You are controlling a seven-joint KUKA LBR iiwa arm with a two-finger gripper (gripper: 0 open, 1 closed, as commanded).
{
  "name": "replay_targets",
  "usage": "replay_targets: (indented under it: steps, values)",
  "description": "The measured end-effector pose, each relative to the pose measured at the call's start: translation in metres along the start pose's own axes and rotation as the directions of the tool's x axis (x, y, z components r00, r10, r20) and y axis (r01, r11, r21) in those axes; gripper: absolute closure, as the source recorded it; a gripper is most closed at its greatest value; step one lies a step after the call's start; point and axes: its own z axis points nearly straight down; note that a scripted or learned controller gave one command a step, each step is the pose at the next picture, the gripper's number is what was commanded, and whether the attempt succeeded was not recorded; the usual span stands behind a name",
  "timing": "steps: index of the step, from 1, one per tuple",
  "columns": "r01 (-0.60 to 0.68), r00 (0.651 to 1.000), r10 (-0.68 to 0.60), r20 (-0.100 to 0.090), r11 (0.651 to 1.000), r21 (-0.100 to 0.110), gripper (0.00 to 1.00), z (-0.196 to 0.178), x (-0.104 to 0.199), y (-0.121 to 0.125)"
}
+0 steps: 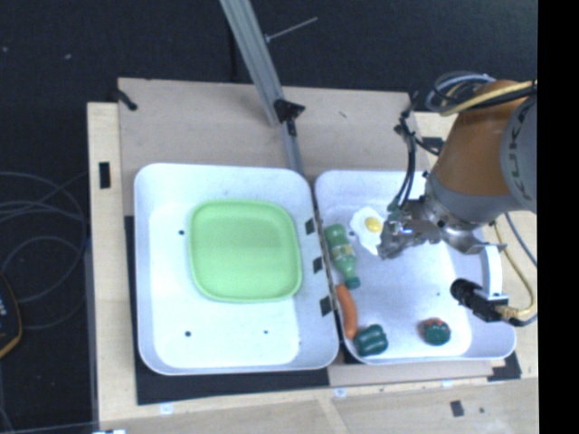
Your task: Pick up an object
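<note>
From above, the arm (479,161) comes in from three o'clock and its gripper (391,242) hangs low over the right bin (407,333), near that bin's upper middle. Whether it is spread or pressed together cannot be told, since the metal tip is small and blurred. A fried egg toy (366,222), white with a yellow yolk, lies just beside the tip at about ten o'clock, its edge touching or nearly touching the gripper. A green bottle (339,250) lies along the bin's left wall, at nine o'clock from the gripper. A carrot (346,306) sits at seven o'clock, and a dark green block (371,339) lies just below it. A round red and green piece (435,331) rests at five o'clock, well apart. The left bin (163,333) holds a pale green plate (244,250). Part of a letter shows on the arm's grey shell at the right edge, cut off and unreadable. A black cable fitting (470,298) crosses the bin's right side.
</note>
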Motion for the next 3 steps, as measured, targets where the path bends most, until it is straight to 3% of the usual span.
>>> replay_targets:
  steps: [2, 3]
  values:
    - [0.001, 1.0, -0.001, -0.001, 1.0, -0.001, 1.0, -0.025, 0.094, -0.014]
    - [0.0, 1.0, 0.0, 0.0, 1.0, 0.0, 1.0, -0.017, 0.147, -0.022]
